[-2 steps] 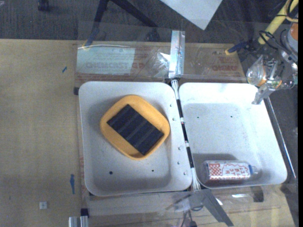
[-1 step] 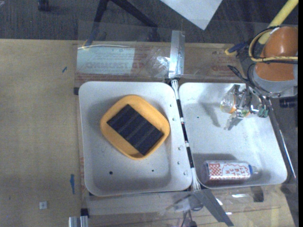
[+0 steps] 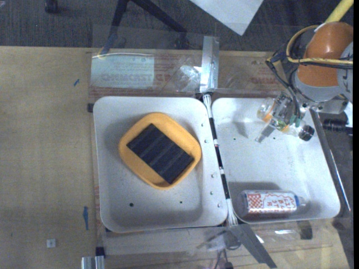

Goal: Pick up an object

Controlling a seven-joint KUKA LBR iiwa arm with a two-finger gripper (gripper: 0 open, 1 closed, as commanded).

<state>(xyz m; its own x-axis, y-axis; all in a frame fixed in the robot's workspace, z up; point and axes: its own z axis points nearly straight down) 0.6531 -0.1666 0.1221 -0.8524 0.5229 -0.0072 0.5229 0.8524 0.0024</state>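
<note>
While the gripper [image 3: 276, 118] hangs over the upper part of the right bin [image 3: 331, 203] with nothing visibly between its fingers, you have no pick yet; whether they stand wide or narrow, you cannot tell. Your candidates lie apart: a red-and-white patterned tube [image 3: 273, 201] at the right bin's lower edge, and a yellow block with a dark ribbed face [image 3: 160, 150] in the left bin [image 3: 106, 203].
</note>
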